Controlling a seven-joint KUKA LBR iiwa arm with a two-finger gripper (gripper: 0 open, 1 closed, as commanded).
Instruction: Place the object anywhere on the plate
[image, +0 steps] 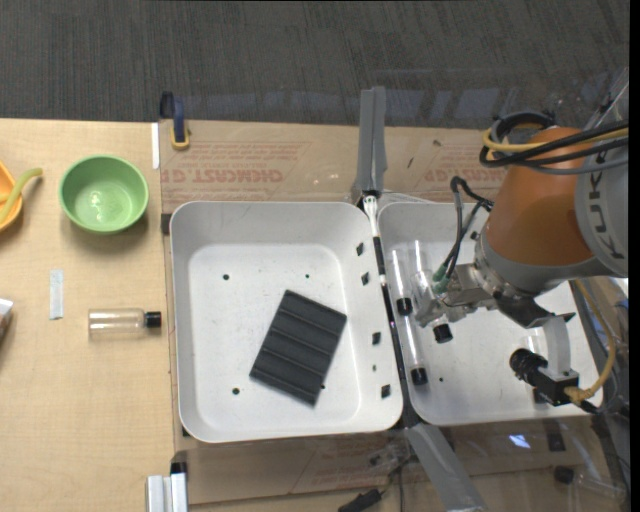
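A: What is lying in the left bin (190, 300)?

B: One dark grey, nearly black rectangular plate (298, 347). It is showing raised ribs running along its length, three or four bands by my count.

A: Pose?

B: It is lying flat on the bin floor, turned at a slant so its long axis is running from the bin's lower left toward its upper right.

A: Position against the bin walls?

B: It is sitting right of the bin's centre and toward the near wall, apart from every wall. Its lower corner is coming nearest the front rim.

A: Anything resting on it?

B: The top face is showing bare.
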